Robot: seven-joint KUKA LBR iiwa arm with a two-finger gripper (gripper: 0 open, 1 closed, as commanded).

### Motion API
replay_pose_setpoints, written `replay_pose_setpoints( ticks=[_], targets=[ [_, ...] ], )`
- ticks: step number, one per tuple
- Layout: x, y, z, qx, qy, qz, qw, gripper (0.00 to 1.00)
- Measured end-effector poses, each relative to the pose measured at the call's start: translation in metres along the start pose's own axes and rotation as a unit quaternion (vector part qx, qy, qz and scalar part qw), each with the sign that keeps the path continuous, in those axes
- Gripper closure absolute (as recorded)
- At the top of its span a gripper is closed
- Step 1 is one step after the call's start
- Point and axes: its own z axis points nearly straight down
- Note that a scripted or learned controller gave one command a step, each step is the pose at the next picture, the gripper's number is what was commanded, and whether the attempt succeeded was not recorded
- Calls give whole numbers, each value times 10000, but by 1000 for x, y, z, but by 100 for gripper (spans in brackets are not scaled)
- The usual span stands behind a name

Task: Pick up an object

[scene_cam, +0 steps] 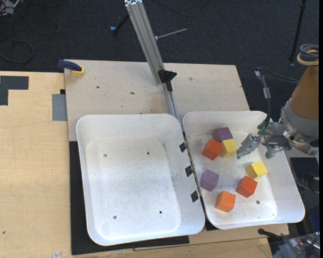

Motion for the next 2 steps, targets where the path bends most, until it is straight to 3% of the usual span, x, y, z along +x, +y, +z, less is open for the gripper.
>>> replay_pose_setpoints(
  ticks=[1,2],
  targets=[
    [-1,0,0,-4,-2,11,10000,0],
    [2,9,55,26,2,10,10000,0]
  ],
)
